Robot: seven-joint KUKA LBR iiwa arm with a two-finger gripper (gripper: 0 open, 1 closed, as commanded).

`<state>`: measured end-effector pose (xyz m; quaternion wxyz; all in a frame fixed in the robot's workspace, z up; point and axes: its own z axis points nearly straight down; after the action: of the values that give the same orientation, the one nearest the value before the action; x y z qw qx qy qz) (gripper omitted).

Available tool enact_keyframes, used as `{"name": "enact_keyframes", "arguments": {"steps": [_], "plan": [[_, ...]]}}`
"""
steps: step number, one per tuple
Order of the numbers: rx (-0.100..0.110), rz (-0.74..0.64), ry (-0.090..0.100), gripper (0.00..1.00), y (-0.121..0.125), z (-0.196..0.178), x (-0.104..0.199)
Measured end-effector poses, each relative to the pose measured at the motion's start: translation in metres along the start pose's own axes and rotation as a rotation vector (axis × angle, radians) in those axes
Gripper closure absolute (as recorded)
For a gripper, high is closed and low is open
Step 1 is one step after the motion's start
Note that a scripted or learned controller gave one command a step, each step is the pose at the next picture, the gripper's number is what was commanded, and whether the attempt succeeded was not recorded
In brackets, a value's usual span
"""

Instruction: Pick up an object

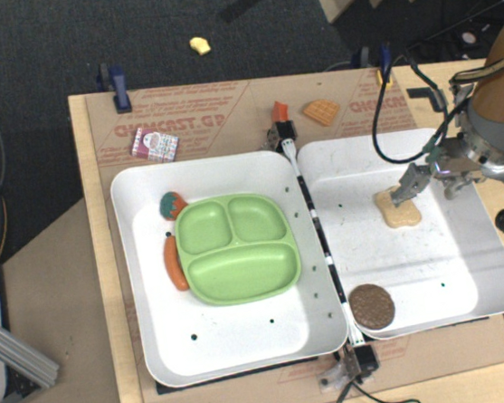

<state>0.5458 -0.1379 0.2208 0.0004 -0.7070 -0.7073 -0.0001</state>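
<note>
The bench board [222,108] bears red print, partly legible as "CHEMCAST GP". A small patterned packet [155,143] lies on it; its print is too small to read. The tan biscuit [399,210] lies flat in the right bin [477,255], long axis roughly upright in view. The gripper [414,187] reaches in from the right, tilted down-left, tips at the biscuit's upper edge; I cannot tell its opening or hold.

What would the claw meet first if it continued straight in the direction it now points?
Probably the tan bone-shaped biscuit in the right white bin: the claw points down-left just above it. Height is unclear from this single view.
</note>
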Motion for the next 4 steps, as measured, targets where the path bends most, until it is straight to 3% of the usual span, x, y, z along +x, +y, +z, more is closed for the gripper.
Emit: {"name": "enact_keyframes", "arguments": {"steps": [1,2,3,4], "plan": [[0.002,0.002,-0.003,0.00,0.051,0.092,-0.035],[-0.002,-0.001,-0.002,0.00,0.054,0.136,-0.022],[-0.014,0.000,-0.007,1.00,0.057,0.121,-0.024],[-0.012,0.001,-0.007,0.00,0.056,0.122,-0.024]]}}
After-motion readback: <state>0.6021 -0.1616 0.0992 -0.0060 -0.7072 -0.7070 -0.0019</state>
